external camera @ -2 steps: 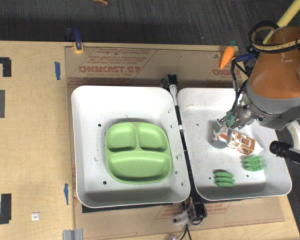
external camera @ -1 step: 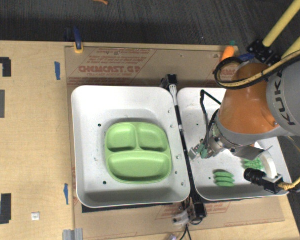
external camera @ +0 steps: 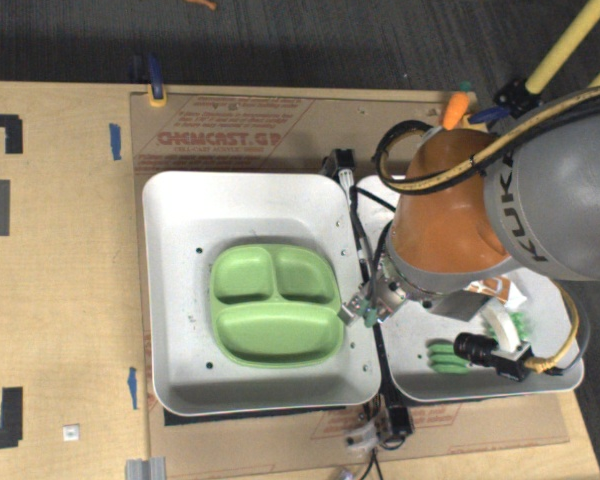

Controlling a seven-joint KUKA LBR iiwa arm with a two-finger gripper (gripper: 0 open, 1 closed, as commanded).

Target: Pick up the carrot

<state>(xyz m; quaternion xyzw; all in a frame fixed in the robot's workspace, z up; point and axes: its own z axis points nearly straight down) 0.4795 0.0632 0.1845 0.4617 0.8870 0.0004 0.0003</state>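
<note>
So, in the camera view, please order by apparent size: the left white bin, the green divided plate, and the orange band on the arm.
1. left white bin
2. green divided plate
3. orange band: unsure against the plate, since the arm stands nearer the camera.

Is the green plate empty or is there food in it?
Empty. All three sections of the green plate show bare green, nothing lying in them.

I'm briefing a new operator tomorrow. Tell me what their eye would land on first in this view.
First, the big arm, grey with an orange band, reaching in from the right and covering much of the right bin. Next, the green divided plate, lying in the middle of the left bin. The gripper sits low at the seam between the bins, beside the plate's right edge.
</note>
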